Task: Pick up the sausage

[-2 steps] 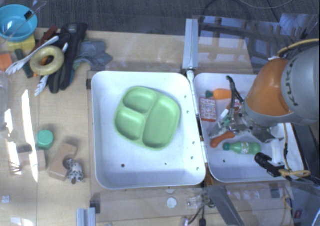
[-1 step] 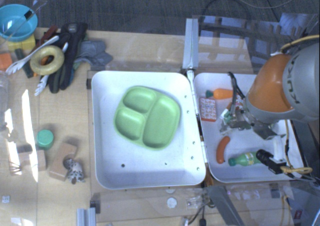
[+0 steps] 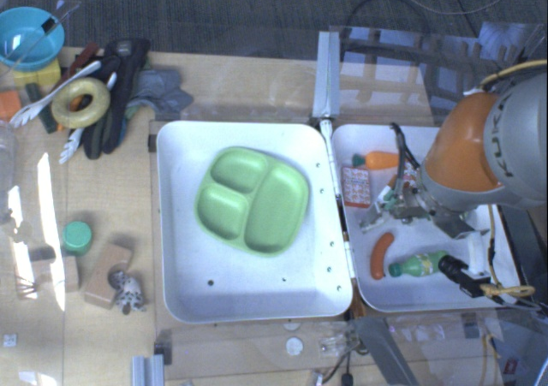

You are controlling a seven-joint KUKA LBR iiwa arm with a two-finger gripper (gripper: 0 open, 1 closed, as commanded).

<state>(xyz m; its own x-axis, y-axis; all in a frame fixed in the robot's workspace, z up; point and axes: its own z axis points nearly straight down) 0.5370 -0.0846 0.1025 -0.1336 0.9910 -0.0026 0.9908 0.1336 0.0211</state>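
Sausage, orange-red and slightly curved, lies on the floor of the right bin toward its near edge, just beside the cap end of a green bottle that lies on its side to its right. Slightly farther back, the gripper hangs low over the middle of that bin, above and apart from the sausage; whether it is wide or narrow cannot be told, and nothing is seen held in it. The grey arm with its orange band covers the bin's right part. Beside the gripper, a red-and-white packet rests near the bin's left wall, and an orange carrot-like piece lies farther back. In the left bin, a green divided plate sits near the middle.
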